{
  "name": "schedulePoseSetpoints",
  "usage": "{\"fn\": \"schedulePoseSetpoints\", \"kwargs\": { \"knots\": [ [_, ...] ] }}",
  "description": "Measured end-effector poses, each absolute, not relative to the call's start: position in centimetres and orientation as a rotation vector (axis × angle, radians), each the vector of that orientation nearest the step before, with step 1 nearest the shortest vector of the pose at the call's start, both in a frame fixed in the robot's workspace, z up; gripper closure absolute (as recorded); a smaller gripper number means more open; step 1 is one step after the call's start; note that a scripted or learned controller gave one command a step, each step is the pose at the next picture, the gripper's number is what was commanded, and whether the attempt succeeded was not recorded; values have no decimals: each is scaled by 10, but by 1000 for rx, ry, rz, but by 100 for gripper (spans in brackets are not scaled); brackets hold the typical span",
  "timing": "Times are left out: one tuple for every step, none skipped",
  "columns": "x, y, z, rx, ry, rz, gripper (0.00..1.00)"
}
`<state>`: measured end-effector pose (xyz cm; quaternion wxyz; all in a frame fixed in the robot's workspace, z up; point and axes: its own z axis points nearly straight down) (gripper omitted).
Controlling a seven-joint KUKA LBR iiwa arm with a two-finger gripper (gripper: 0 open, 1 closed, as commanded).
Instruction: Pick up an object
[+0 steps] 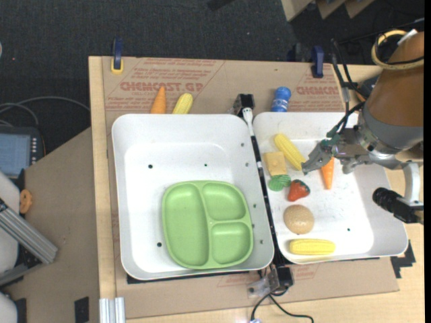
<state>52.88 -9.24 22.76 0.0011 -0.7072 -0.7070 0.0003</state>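
The arm [397,99] comes in from the right and is cut off by the frame edge, so much of its body is out of sight; its wrist covers part of the right bin's [384,244] far corner. The claw [328,157] hangs over that bin with its dark fingers spread wide, one reaching toward the left and one toward the right. A small carrot [327,174] stands just below the claw, its long axis running near vertical in the view, narrow tip pointing toward the near side. Whether the fingers touch the carrot is hard to make out; it does not sit clearly between them.

The right bin also holds two corn cobs: one [289,151] lying on a diagonal near the far left corner, one [312,247] lying level along the near wall. Beside them are one tan block [274,162], one green piece [279,182], one strawberry [298,190] and one round brown potato-like lump [298,219].

The left bin [135,153] carries one green divided plate [207,225] with three compartments.

On the tabletop [202,79] behind the bins lie one orange carrot [158,101], one yellow piece [182,103] and one blue bottle [281,99], partly hidden by the bin rim.
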Motion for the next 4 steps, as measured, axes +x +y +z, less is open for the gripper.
{"fn": "schedulePoseSetpoints", "kwargs": {
  "knots": [
    [531, -145, 150, -2223, -2211, 9, 0],
    [605, -170, 80, -2222, -2223, 2, 0],
    [605, -171, 95, -2227, -2224, -3, 100],
    [573, -93, 84, -2212, -2224, -1, 100]
  ]
}}
